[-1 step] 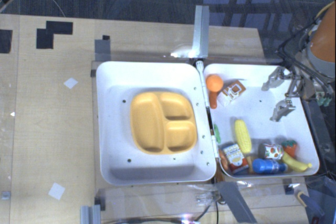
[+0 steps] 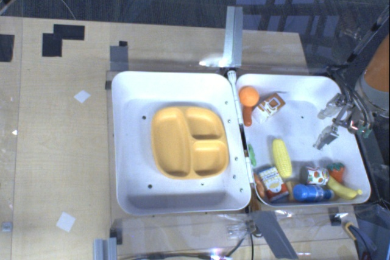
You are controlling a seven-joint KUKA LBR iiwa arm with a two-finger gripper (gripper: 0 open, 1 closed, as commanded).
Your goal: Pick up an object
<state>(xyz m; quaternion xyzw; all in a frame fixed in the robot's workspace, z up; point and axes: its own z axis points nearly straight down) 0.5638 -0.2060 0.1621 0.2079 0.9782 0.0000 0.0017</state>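
Two white bins sit side by side on the bench. Left bin (image 2: 125, 131) holds a yellow divided tray (image 2: 189, 142), lying flat near the middle. Right bin (image 2: 304, 85) holds the toys. An orange carrot (image 2: 247, 100) lies at the upper left, touching a small brown-and-white carton (image 2: 269, 108) just to its right. Corn (image 2: 281, 157) lies mid-bin, tilted a bit. Below it, a red-orange packet (image 2: 272, 181) rests against the bin's lower edge. A blue bottle (image 2: 312, 193) lies on its side along the bottom, with a small printed box (image 2: 317, 176) just above it and a banana (image 2: 344, 191) to its right. Something red and orange (image 2: 337, 171) sits above the banana, too small to identify.

Gripper (image 2: 332, 123) hovers over the bin's right side, fingers spread apart, nothing between them. It is well apart from the corn, above the box and banana cluster. The arm (image 2: 375, 82) enters from the right.
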